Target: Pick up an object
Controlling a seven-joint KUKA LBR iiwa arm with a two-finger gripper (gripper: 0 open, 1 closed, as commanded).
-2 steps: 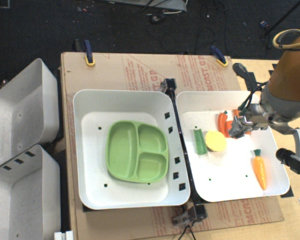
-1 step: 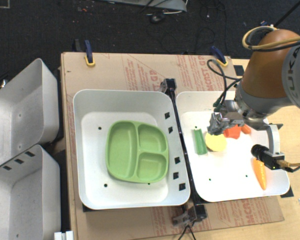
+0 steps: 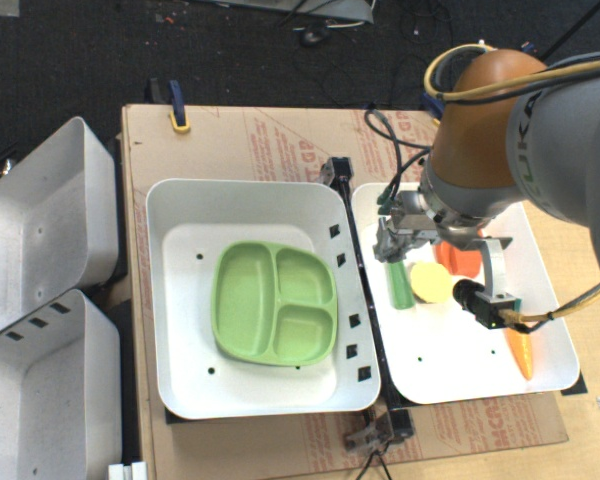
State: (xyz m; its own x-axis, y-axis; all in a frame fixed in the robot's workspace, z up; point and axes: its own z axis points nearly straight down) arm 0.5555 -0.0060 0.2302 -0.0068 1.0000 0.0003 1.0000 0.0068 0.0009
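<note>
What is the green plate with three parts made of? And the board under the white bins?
The green plate looks like molded plastic: one even color, smooth rounded dividers, a soft dull sheen. The board under the bins looks like brown cardboard or fiberboard, matte, with faint red printed lettering; the exact material is hard to tell.

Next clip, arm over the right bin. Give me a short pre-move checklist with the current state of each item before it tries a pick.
1. Objects within reach in the right bin: green stick, yellow round piece, red-orange piece, orange carrot-like piece. Ok.
2. Gripper positioned over the right bin, near the green stick. Ok.
3. Jaws open or shut: cannot tell.
4. Anything held between the jaws: cannot tell.
5. Targets well separated: not ok; green stick and yellow piece lie side by side.
6. Green tray lies in the left bin, out of the way. Ok.
</note>
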